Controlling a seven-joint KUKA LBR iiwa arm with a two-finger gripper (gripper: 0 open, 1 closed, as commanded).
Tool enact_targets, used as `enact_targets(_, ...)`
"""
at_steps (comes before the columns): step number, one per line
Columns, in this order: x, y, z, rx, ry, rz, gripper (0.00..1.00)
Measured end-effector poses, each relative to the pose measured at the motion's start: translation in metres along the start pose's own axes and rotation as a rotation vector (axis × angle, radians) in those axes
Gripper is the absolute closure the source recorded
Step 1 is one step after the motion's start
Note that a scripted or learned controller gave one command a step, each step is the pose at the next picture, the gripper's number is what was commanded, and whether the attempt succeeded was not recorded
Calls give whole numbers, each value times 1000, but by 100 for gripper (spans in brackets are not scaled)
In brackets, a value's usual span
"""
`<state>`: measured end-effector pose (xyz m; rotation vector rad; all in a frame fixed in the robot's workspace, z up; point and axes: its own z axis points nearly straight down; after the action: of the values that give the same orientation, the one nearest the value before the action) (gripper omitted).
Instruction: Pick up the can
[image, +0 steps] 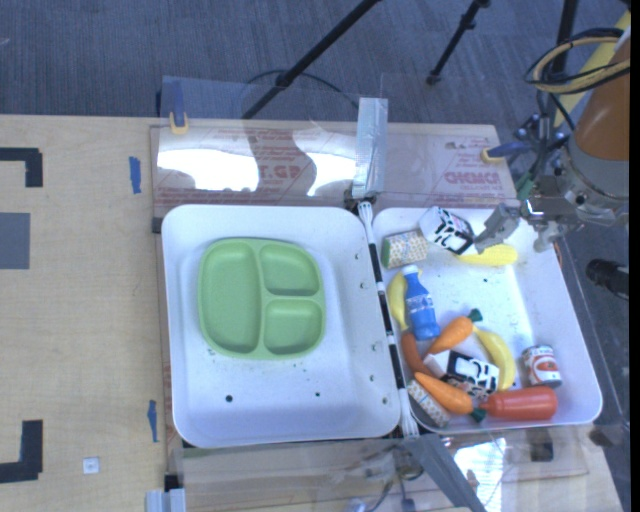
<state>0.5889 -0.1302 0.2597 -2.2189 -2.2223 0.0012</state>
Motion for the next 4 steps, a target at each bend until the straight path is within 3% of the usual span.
enact_targets(1,-62,-52,-91,-4,-2,21,0)
enact_targets(2,-88,16,-63,-5,-3,-87,0)
enact_targets(3,-91,79,-48,-7,-4,-231,0)
enact_targets(4,-88,75,96,-3,-1,-194,0)
